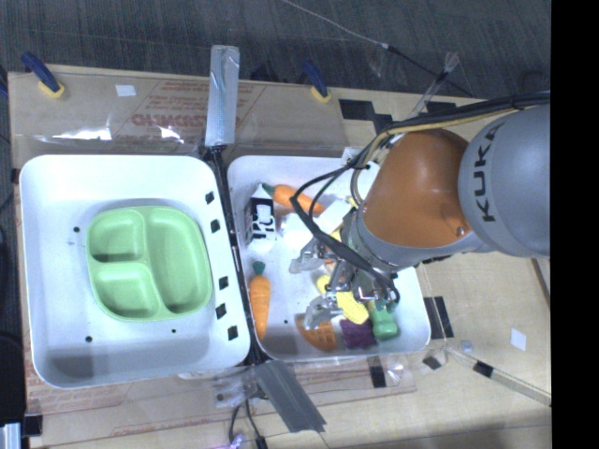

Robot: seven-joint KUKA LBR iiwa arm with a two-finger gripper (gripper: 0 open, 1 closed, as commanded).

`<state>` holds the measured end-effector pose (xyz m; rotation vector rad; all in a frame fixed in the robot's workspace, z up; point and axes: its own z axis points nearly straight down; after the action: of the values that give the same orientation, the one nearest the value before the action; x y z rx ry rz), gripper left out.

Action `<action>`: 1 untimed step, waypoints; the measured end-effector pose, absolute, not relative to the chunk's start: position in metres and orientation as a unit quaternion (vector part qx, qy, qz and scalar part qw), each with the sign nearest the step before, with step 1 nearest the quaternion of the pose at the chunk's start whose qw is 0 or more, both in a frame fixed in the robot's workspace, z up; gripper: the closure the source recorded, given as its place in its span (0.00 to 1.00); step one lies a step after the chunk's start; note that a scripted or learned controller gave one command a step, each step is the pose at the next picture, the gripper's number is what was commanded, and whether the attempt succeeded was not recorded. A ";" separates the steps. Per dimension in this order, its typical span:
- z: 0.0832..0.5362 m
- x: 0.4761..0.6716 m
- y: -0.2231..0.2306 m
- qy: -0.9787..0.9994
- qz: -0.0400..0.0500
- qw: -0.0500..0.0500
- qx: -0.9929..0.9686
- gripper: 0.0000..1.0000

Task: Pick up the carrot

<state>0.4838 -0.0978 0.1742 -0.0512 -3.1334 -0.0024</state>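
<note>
Gripper (348,288) low in right bin (281,168), amid toy clutter; jaw state impossible to tell. Carrot (259,300) lies left of jaws, apart, against bin's left wall. Risk: closing here snags purple piece (354,333) or green block (384,325), wall blocks finger.

Dark ribbed floor covering (122,12) running across twelve o'clock, pale wooden benchtop (487,410) showing at five o'clock, clear plastic sheeting (140,110) lying at eleven o'clock, blue clamps (44,75) pinching its edge.
</note>
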 end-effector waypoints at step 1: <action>0.091 0.477 -0.095 -0.999 0.000 0.000 -0.035 0.00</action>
<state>0.4770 -0.0950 0.0912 -0.1092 -3.1398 -0.0002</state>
